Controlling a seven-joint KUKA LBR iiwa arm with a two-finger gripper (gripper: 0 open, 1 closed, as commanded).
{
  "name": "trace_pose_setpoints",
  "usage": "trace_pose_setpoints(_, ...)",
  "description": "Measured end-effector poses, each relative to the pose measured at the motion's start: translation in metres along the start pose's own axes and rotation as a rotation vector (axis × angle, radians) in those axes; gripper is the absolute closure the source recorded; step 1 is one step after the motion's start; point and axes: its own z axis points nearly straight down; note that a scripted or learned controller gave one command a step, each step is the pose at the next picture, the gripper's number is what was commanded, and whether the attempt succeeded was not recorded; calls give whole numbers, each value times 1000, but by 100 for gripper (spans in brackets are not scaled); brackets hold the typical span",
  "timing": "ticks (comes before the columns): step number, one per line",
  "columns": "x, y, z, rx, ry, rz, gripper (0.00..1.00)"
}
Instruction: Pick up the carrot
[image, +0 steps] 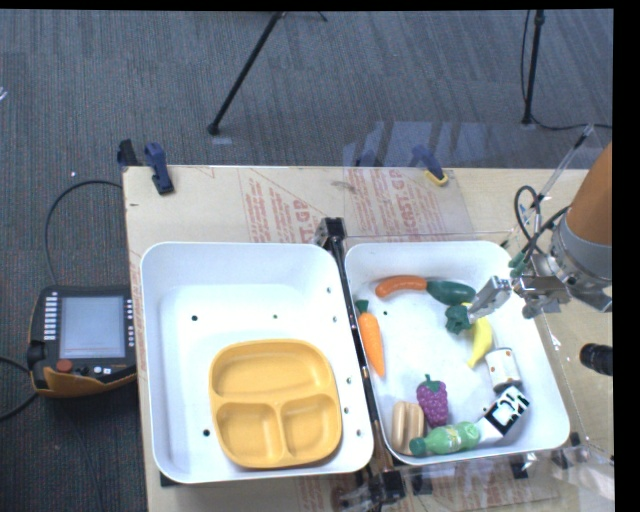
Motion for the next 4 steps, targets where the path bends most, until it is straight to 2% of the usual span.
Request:
trace_pose_setpoints(1,62,74,94,11,5,65,0)
trace_pose_setpoints(2,86,53,149,5,-1,385,0)
trace_pose_setpoints(3,86,53,148,4,1,658,0)
trace_pose_setpoints(4,73,97,148,9,-1,660,0)
